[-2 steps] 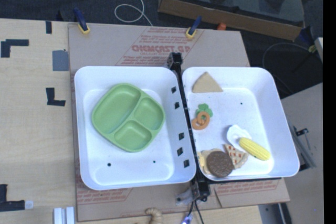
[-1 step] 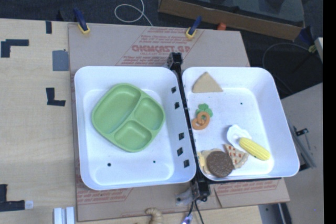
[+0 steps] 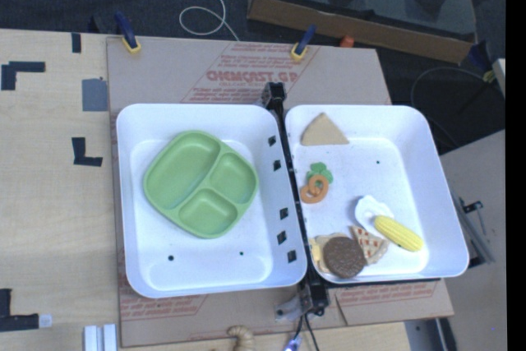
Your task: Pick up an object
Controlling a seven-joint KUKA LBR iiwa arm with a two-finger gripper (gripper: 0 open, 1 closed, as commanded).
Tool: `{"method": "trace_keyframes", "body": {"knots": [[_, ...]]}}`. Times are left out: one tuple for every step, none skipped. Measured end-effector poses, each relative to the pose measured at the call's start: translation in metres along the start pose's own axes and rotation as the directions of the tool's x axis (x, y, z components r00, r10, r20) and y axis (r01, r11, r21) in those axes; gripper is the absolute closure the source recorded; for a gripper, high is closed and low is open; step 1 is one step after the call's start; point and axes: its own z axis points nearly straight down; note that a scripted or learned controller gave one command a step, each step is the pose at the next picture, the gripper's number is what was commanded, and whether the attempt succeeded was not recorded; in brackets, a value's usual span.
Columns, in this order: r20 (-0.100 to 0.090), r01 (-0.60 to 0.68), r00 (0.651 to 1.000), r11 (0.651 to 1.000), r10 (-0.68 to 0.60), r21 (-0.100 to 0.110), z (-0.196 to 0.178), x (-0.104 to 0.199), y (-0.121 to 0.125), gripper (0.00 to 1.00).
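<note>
Two shallow white bins are sitting side by side on a sheet of brown cardboard [image 3: 246,74], which blue-and-yellow clamps are pinning at its far edge. The left bin [image 3: 136,259] is glossy plastic with rounded corners, and a smooth green plate [image 3: 200,183] divided into three compartments is lying at a slant in its middle.

The right bin [image 3: 411,131] is holding the toy foods. A flat tan wedge [image 3: 323,131] shaped like a rounded triangle is resting near the far left corner. Below it, an orange ring with a green leafy top [image 3: 316,184] is lying close to the divider. Toward the near side, a yellow corn cob [image 3: 399,233] with a bumpy surface is lying partly over a small white piece [image 3: 367,210]. Just beside them a dark brown round cookie [image 3: 343,257] is overlapping a grid-patterned waffle slice [image 3: 371,245], near the bin's front wall.
</note>
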Motion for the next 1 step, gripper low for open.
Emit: {"method": "trace_keyframes", "body": {"knots": [[0.000,0.002,1.000,1.000,-0.002,0.001,-0.0094,0.0008,0.0002,1.00]]}}
